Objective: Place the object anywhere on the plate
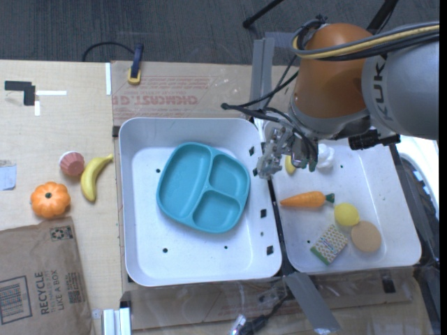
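Dark carpet runs along the top beyond a pale wooden bench (42, 128), and on it we see two shallow white bins side by side, both smooth plastic with rounded corners. At the centre of the left bin (140, 257) lies the plate (203, 187), a glossy turquoise dish of rounded-square outline, split into three compartments and turned slightly askew. From one o'clock the grey arm with its bulbous orange band (335, 68) reaches down, and its gripper (283, 158) hangs over the seam between the bins, at three o'clock from the plate; we cannot tell how it is set or whether it carries anything, since cables and metal parts clutter it. Just beside it, at the right bin's (398, 253) upper left, something small in yellow and white (323, 159) peeks out, too hidden for us to name. Lower in that bin we find a tapered orange carrot (303, 200) with a green tip, a round yellow lemon (347, 215), a flat tan disc (366, 236) touching it, and a speckled green-edged block (329, 244). At nine o'clock on the bare bench rest a curved banana (93, 176), a ribbed pumpkin (50, 200) and a pinkish cupcake-like piece (72, 164), above a brown paper bag (38, 281).
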`<state>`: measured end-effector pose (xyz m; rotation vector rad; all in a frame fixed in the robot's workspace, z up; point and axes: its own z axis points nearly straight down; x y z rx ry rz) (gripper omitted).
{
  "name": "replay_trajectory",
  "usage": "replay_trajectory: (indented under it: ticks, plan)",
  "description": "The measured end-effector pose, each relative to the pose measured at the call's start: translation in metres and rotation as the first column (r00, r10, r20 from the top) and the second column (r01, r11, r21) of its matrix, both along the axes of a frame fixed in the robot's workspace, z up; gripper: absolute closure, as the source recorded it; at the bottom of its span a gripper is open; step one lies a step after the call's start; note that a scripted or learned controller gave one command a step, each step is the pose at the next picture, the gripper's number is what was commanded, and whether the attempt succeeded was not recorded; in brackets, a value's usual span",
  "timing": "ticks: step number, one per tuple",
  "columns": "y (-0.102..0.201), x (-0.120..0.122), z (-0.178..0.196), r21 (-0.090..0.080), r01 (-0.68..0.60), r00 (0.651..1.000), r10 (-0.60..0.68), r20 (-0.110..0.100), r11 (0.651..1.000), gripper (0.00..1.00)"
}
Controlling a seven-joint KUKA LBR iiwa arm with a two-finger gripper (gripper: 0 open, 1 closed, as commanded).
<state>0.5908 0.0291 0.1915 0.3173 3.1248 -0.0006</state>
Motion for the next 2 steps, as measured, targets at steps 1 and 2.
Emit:
replay_trajectory:
  ticks: [1, 2]
  plan:
    - [-0.049, 0.062, 0.012, 0.0, 0.06, 0.998, -0.06, 0.003, 0.998, 1.0]
    - [-0.173, 0.038, -0.082, 0.0, 0.446, 0.895, -0.446, 0.002, 0.895, 1.0]
